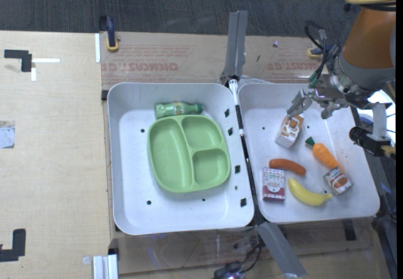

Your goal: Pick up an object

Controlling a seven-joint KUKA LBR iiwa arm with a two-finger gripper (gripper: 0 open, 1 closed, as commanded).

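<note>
Camera view from above the counter (50,145) gives us two shallow white bins side by side. We see the left bin (126,208) holding a green divided plate (189,153) with three compartments, and a green bottle (178,108) lying on its side just beyond the plate's far edge, touching or nearly touching it. We see the right bin (359,202) carrying the loose items: a small juice carton (289,131) tilted toward the far left part, an orange carrot (323,154) with a green top to its right, a reddish sausage (287,166) nearer the middle, a red-and-white box (273,184) lying flat at the near left, a yellow banana (308,194) just right of that box, and a small carton (337,181) at the near right, close to the banana's tip. We find the arm (371,38) reaching in from the right, its orange band showing above the wrist. The tool (314,106) hangs over the far part of the right bin, its two fingers spread apart with nothing between them; the left finger (298,104) points down toward the juice carton, just above its top, and we cannot tell whether it touches. The carrot lies near and to the right of the tool.
</note>
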